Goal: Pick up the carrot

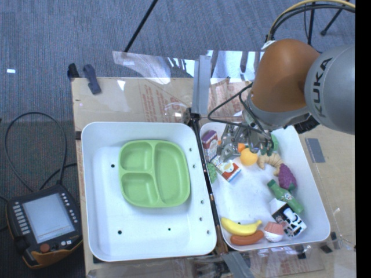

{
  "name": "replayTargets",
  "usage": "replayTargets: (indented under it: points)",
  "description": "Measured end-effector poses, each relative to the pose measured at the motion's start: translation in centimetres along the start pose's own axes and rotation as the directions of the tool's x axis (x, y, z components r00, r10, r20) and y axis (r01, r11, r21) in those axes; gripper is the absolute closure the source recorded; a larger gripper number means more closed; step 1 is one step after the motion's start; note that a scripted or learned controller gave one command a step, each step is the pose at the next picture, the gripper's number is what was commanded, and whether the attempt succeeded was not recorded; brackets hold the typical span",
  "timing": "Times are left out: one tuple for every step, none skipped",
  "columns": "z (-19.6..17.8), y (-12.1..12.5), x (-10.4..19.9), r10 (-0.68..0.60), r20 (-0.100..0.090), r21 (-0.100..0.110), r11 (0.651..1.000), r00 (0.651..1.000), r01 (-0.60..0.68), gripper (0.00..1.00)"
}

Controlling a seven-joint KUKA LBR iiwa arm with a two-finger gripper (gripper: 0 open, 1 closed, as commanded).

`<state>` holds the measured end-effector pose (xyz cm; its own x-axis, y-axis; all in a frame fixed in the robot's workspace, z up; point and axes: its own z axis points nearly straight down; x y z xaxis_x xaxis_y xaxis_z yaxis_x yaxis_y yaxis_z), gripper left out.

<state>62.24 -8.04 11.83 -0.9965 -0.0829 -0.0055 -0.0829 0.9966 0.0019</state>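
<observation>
Over right bin, gripper, perhaps touching carrot

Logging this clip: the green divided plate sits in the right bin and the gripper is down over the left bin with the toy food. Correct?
Not quite. The camera view shows the bins swapped: the green divided plate lies in the left bin, and the gripper is down over the right bin with the toy food.

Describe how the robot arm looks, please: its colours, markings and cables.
The grey KUKA arm bears black "KUKA" lettering and a rounded orange band above the wrist. Thin black and yellow cables loop over it. The gripper is dark metal.
</observation>
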Motion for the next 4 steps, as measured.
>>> replayTargets:
  points:
    - [-7.3,5.1,0.3,0.154,0.004,0.000,0.988,0.988,-0.154,1.00]
    - [0.3,-3.1,3.3,-0.104,-0.006,0.000,0.995,0.995,0.104,0.00]
    - [0.2,-3.1,3.3,-0.104,-0.005,0.000,0.995,0.995,0.104,0.00]
    - [3.1,-1.1,-2.2,-0.181,-0.002,0.000,0.983,0.983,0.181,0.00]
